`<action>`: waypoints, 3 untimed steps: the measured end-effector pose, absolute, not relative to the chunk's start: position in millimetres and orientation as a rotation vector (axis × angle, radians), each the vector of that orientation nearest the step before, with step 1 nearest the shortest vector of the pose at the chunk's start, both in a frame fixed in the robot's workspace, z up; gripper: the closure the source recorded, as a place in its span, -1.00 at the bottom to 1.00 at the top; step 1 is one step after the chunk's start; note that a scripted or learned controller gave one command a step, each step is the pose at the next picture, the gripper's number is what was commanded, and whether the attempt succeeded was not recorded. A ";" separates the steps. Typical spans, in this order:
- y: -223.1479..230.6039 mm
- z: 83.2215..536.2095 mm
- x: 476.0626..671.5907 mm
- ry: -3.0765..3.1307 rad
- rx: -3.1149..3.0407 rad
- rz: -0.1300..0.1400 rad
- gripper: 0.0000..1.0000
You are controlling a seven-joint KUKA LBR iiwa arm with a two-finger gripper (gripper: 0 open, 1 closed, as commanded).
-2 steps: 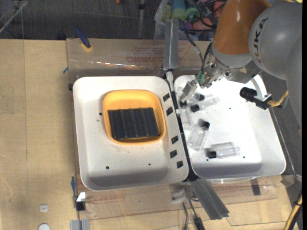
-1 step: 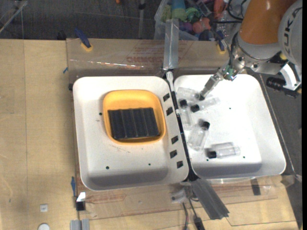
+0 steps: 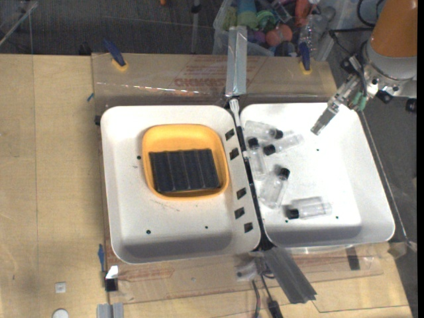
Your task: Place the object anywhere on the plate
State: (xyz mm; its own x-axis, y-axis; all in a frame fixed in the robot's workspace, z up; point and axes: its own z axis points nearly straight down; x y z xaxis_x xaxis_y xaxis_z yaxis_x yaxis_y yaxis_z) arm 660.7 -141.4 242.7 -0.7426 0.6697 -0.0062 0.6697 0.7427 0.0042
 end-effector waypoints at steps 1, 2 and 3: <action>-182.8 237.3 656.4 3.050 0.720 0.002 -1.00; -223.7 205.8 652.7 3.123 0.292 0.002 -1.00; -205.4 211.8 659.3 3.126 -0.187 0.000 -1.00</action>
